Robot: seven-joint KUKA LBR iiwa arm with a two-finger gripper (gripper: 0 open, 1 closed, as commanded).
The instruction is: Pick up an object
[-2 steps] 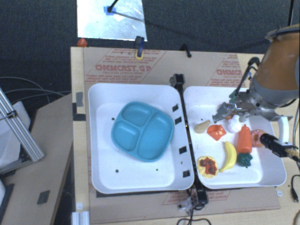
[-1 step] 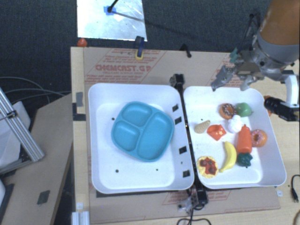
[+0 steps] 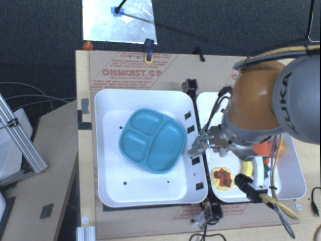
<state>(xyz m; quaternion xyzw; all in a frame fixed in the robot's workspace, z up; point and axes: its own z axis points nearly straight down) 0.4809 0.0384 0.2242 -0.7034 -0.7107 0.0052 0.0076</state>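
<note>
left bin (image 3: pixel 108 185): blue divided plate (image 3: pixel 152 139) sits inside
right bin (image 3: pixel 301 185): small pizza toy (image 3: pixel 222 177), other bits
gripper (image 3: pixel 196 148): over the bins' divider, can't tell its state

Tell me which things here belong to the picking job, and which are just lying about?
Job: arm's gripper; small pizza-like toy, orange object, yellow-green item in the right bin.
Lying about: blue divided plate, foil sheet.

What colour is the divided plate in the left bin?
Light blue plate, plain, seen clearly in the camera view.
</note>
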